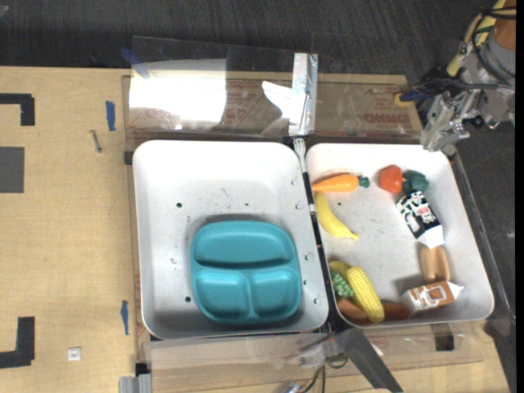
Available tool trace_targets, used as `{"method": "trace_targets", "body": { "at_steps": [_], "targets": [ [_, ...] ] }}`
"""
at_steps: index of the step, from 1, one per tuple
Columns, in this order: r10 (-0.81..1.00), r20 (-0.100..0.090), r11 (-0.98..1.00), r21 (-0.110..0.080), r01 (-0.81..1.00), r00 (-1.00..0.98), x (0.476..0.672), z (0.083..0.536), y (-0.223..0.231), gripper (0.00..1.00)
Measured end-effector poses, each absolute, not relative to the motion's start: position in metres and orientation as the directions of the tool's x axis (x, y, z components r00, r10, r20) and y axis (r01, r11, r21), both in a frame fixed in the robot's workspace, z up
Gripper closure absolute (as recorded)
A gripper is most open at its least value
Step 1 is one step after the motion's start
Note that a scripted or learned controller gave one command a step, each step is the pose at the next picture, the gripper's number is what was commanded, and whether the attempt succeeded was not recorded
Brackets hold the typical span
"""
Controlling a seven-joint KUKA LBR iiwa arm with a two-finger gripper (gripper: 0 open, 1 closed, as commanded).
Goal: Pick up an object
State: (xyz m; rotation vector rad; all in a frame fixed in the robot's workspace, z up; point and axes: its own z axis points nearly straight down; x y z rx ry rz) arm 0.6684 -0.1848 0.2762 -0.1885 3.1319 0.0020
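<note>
Left bin [155,170]: it holds one item, a teal sectioned tray [244,271], lying toward the bin's near edge. Nothing here is close to the claw.

Right bin [475,244]: all the small items lie here. Along its far edge, from the divider outward, lie an orange carrot [337,183] with its long axis running left to right, and a red tomato-like piece [390,178] touching a dark green piece [415,179]. Below the carrot is a yellow banana [333,219], its long axis slanting from the far left toward the near right. Just beside the green piece, nearer the right wall, is a black-and-white carton [420,214], with a tan sausage-like piece [434,262] below it and an orange-and-white box [432,295] in the near right corner. An ear of corn [364,292] sits on a pile in the near left corner.

Claw [438,133]: it hangs outside the right bin, just beyond its far right corner, well above the tabletop. Whether it is wide or narrow cannot be told; nothing is seen held in it.

Judgement: the pick has not begun. The nearest candidates are the tomato-like piece and the carton; both lie from the claw toward the near left. The carton's long axis runs roughly far to near, slightly slanted. Crowding among these far-right items is the main risk to a clean grasp.
</note>
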Motion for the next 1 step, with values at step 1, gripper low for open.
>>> {"method": "trace_targets", "body": {
  "at_steps": [1],
  "targets": [
    [-0.279,-0.013,0.96,-0.006,-0.279,-0.96,0.6671,0.3063,-0.2187,1.0]
  ]
}}
